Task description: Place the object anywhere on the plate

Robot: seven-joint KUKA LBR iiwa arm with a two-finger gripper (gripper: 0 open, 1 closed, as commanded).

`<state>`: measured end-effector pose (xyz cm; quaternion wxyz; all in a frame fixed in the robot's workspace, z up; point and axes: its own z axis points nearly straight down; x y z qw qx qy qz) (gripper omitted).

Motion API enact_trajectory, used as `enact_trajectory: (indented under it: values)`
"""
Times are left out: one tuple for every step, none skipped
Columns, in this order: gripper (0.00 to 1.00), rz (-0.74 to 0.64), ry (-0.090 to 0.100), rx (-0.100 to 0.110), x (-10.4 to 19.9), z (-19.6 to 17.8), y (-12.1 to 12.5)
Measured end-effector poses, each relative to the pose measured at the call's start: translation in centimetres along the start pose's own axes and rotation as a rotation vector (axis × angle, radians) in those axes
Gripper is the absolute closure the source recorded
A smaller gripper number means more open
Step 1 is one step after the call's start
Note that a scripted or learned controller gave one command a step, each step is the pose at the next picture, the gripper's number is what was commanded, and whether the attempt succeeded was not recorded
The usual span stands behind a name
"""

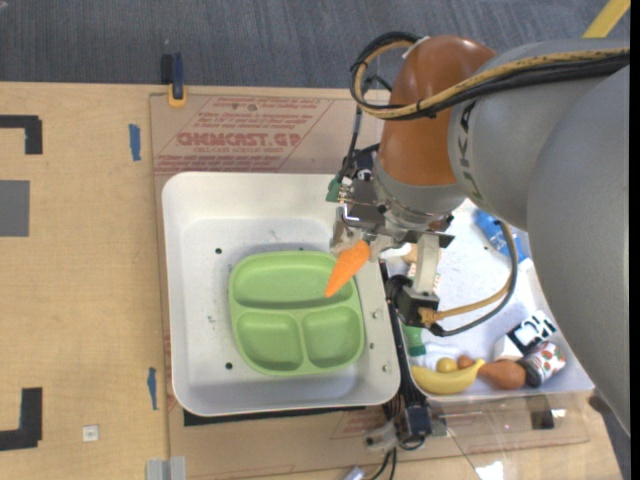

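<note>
Tool (358, 240) clamped on carrot (345, 268): orange, tapered, tip hanging over green plate (296, 313) edge.

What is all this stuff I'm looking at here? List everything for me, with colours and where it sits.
Plate: one, green, three compartments, in the left bin.
Carrot: one, orange, tilted over the plate's right edge, just below the gripper.
Bins: two, white; left bin, right bin partly under the arm.
Banana: one, yellow, right bin, near edge.
Brown rounded item: one, beside the banana.
Cardboard sheet: one, tan with red print, behind the left bin.
Arm: one, grey with orange band, from the right.
Gripper: one, above the carrot.
</note>
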<state>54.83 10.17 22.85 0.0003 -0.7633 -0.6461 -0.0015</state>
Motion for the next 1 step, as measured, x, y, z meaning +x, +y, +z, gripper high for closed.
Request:
enact_trajectory:
  values:
    - [0.0,0.002,-0.004,0.003,-0.28,0.15,-0.01]
